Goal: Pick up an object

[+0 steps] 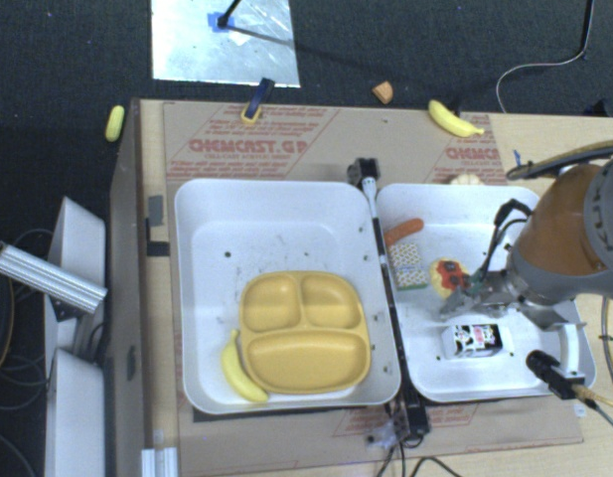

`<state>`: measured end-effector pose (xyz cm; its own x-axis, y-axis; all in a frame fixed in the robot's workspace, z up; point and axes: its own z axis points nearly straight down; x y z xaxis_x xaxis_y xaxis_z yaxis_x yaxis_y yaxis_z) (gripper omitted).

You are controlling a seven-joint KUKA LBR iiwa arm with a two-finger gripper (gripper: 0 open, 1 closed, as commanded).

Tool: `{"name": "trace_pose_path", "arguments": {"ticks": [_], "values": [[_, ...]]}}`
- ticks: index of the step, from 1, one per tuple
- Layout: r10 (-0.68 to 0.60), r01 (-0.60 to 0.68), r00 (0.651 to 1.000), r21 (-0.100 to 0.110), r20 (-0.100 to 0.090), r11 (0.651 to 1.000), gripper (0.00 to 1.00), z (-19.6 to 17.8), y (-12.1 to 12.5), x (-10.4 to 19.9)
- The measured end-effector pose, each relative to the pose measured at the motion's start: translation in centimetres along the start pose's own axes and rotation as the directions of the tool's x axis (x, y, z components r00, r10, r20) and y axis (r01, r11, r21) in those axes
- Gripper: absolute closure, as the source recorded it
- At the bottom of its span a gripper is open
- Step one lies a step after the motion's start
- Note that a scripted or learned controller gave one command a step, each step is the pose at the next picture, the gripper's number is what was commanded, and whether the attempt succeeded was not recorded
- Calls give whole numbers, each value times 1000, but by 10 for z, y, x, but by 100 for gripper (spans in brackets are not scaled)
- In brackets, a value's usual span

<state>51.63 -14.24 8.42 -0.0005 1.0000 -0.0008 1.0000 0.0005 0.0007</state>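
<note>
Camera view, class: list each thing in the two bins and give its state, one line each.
Yellow divided plate: flat in the left bin, compartments up.
Banana: lying beside the plate's left edge.
Sausage: lying in the right bin, near the divider.
Mesh sponge: lying flat below the sausage.
Black and white carton: on its side.
Claw: low over the right bin, grip unclear.

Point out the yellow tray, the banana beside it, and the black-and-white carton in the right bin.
yellow tray (304, 331): camera view, centre divider.
banana (238, 371): camera view, mid-length.
black-and-white carton (473, 339): camera view, top face.
</note>
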Motion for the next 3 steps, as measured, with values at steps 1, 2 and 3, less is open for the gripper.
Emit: {"name": "trace_pose_path", "arguments": {"ticks": [1, 2, 3], "values": [[-3, 3, 1000, -1, -1, 1000, 0, 0, 47, 38], [-4, 4, 1000, -2, 0, 1000, 0, -1, 106, 39], [1, -1, 1000, 20, -3, 1000, 0, 3, 139, 56]]}}
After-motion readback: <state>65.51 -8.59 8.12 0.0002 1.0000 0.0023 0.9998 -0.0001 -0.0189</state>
